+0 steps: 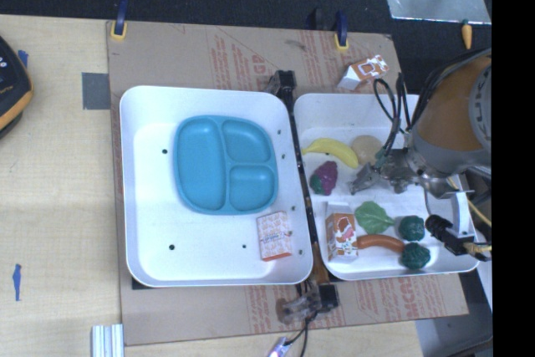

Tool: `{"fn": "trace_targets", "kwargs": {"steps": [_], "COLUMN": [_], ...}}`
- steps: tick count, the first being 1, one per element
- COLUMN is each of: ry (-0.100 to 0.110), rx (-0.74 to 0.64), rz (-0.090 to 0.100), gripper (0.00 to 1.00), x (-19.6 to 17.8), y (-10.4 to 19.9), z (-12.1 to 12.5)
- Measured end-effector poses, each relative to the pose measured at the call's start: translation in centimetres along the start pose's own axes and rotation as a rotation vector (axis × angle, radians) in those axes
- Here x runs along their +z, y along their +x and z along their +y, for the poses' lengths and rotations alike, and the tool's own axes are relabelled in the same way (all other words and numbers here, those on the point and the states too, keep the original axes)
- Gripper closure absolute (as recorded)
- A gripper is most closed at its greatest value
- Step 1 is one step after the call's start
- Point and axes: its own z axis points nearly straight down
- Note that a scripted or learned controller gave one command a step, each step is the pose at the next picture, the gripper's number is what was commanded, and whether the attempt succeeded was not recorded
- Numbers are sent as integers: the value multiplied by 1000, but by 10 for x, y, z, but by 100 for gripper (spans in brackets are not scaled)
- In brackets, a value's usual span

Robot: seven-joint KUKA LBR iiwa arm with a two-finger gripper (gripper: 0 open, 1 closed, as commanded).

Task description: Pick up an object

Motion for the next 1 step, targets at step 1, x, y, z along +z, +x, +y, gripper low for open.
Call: {"fn": "trace_targets", "kwargs": {"steps": [1], "ry": [-2], "rx": [0], "rz": [0], "gripper": [0], "x": [-2], "y": [-62], "z": [107]}}
